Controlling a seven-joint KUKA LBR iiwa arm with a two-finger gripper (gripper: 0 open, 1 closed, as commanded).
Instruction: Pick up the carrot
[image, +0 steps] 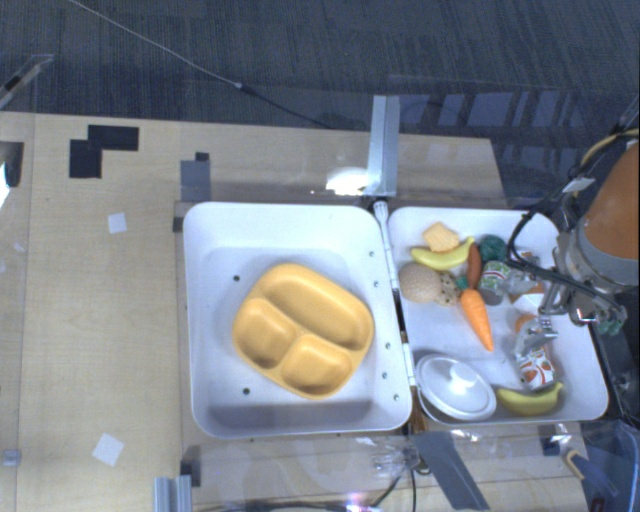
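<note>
Carrot (477, 317) lies in right bin (600, 385), long axis slanting, tip toward lower right. Gripper (537, 335) sits just right; jaws' state unclear.

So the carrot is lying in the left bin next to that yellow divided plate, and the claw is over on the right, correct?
Not quite. The camera view shows the carrot in the right bin, among the other toy foods, not in the left bin. The yellow divided plate sits in the left bin, and the claw is indeed on the right.
</note>
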